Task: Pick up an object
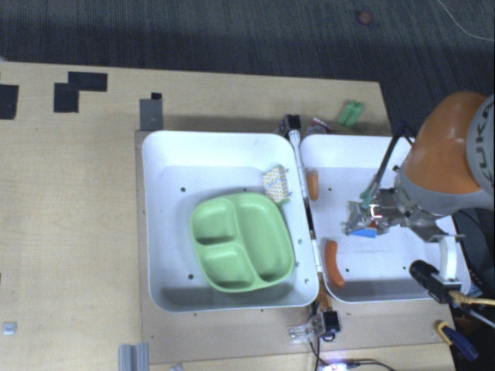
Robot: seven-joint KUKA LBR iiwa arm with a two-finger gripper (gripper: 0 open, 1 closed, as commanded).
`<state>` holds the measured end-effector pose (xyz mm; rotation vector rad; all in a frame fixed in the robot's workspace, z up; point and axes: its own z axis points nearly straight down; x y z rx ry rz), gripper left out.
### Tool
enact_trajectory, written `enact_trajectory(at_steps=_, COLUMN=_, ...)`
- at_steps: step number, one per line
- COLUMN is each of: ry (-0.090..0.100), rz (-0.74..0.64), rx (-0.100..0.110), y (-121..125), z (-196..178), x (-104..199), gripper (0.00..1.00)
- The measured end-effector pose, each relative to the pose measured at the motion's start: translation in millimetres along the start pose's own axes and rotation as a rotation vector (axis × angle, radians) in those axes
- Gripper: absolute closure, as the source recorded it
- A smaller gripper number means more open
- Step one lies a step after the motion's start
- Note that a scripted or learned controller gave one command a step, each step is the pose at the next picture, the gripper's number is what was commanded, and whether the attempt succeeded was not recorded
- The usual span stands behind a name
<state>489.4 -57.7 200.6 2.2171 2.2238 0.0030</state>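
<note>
My gripper [360, 221] hangs low over the middle of the right bin [402, 149], reaching in from the right under the orange-banded wrist. Directly beneath it lies a small blue object [365, 233], partly covered by the gripper. Whether the two touch is unclear. An orange sausage-shaped piece [333, 262] lies near the bin's front left corner. A second, shorter orange piece [312, 184] rests against the left wall, farther back.
The left bin [166, 207] holds a green divided plate [241, 242] and a small patterned scrap [275, 182] near its right wall. A green item [349, 114] lies on the bench behind the right bin.
</note>
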Motion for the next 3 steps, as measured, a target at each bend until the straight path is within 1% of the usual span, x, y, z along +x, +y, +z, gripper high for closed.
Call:
enact_trajectory(at_steps=1, ry=0.001, rz=-0.002, rx=0.000, y=34.4, z=7.3, x=15.3, gripper=1.00)
enact_trajectory(at_steps=2, ry=-0.001, rz=0.000, rx=0.000, y=-1.9, z=-7.8, x=3.8, gripper=1.00)
enact_trajectory(at_steps=3, ry=0.000, rz=-0.002, rx=-0.001, y=-1.7, z=-4.3, x=32.9, gripper=1.00)
